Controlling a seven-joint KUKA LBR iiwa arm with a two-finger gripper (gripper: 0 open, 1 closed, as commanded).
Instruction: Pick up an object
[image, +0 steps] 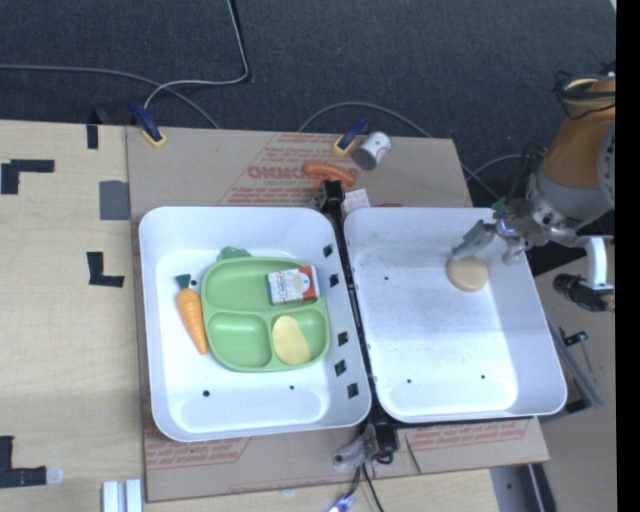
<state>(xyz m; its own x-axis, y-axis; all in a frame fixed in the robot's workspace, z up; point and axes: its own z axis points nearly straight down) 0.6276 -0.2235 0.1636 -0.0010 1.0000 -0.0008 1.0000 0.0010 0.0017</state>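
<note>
A pale beige round lump (467, 273) lies in the right bin (440, 370), near its upper right side. My gripper (489, 249) hovers just above and to the right of the lump, its two grey fingers (468, 244) spread apart, and the lump is not between them. In the left bin (240, 415) a green divided plate (238, 338) carries a small carton (292, 285) and a yellow oval piece (291, 341). An orange carrot (191, 318) lies beside the plate's left rim.
The grey arm with its orange band (580, 150) comes in over the right bin's far right corner. A black clip strip (345, 300) joins the two bins. Cables, clamps and a small grey cylinder (372, 149) sit behind the bins.
</note>
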